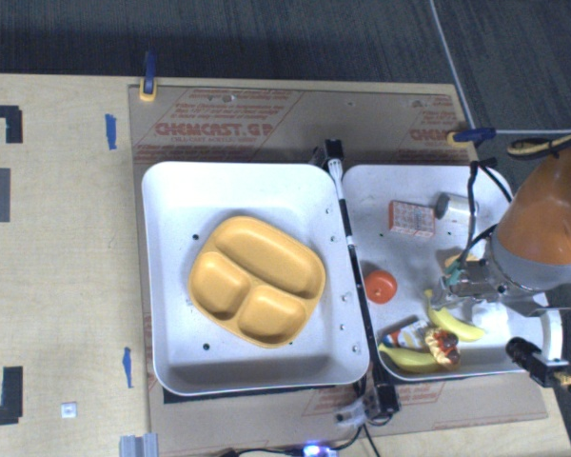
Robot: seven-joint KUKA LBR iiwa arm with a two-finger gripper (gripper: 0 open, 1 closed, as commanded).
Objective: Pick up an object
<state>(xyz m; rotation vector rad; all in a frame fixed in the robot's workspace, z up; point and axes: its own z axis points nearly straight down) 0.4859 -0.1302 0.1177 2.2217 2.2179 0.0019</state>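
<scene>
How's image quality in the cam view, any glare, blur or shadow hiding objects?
Camera view: lighting even, overall slightly soft. Mild sheen on the yellow tray in the left bin; soft shadow along its lower right edge. Right bin white, near blown out; bananas and orange lid still legible.

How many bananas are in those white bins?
2. One banana lies in the right bin just below the gripper; the other banana lies along that bin's near edge. The arm might hide more.
</scene>
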